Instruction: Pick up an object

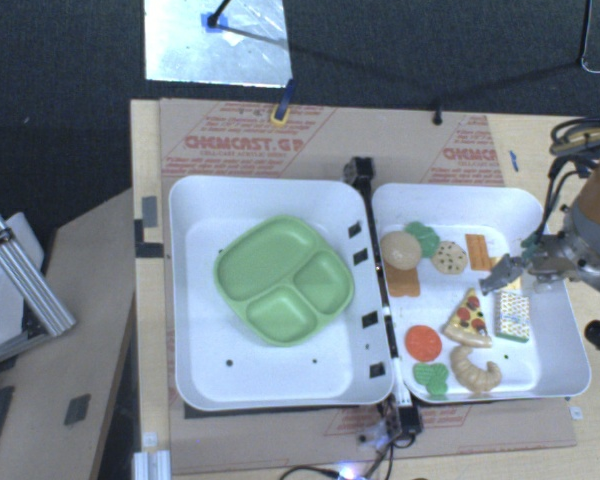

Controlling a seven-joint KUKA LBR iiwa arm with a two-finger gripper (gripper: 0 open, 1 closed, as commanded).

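Note:
The right bin (555, 363) holds several toy foods: a tan bun (400, 250), a green broccoli piece (423, 235), a speckled cookie (449, 258), an orange cracker (478, 249), a toast slice (404, 282), a pizza slice (468, 318), a red tomato disc (423, 343), a croissant (476, 371), a green leaf (430, 378) and a pale wafer (513, 315). My gripper (504, 274) hangs over the bin's right half, just above the wafer and to the right of the cookie. Nothing is seen held in it.
The left bin (200, 368) carries a green divided plate (285, 280). A black hinge strip (375, 298) runs between the bins. Cardboard lies under both bins. A shiny metal sheet (220, 28) rests on the dark floor beyond the bench.

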